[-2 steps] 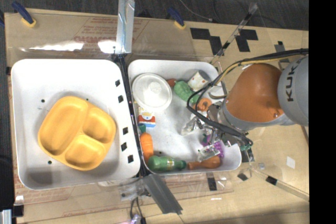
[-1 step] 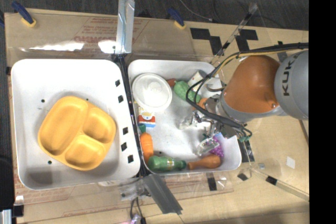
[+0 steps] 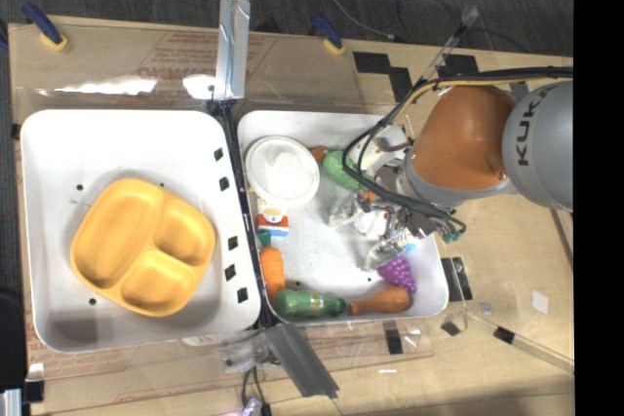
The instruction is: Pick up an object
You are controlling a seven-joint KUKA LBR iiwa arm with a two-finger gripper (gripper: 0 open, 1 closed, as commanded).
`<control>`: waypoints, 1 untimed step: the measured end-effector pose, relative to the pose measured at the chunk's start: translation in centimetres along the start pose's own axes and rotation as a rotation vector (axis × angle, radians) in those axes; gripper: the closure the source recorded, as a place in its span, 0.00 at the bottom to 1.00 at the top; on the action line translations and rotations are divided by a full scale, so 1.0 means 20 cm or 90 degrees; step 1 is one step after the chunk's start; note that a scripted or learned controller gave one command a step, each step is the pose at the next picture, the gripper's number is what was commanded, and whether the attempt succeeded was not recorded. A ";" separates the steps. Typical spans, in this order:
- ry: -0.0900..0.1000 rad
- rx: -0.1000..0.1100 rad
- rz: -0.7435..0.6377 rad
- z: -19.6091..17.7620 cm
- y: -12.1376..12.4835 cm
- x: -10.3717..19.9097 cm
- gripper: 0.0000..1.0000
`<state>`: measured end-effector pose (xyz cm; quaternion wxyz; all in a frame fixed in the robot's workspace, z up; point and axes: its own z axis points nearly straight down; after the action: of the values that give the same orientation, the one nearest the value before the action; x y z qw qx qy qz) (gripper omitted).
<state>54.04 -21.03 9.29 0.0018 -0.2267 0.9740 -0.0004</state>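
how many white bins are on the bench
2. The left bin holds a yellow tray; the right bin beside it holds the toys, with the arm reaching over it.
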 end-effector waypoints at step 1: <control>0.001 -0.001 0.041 0.00 0.10 0.19 0.00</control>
<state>49.80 -20.86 9.23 0.0011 -0.1954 0.9807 -0.0001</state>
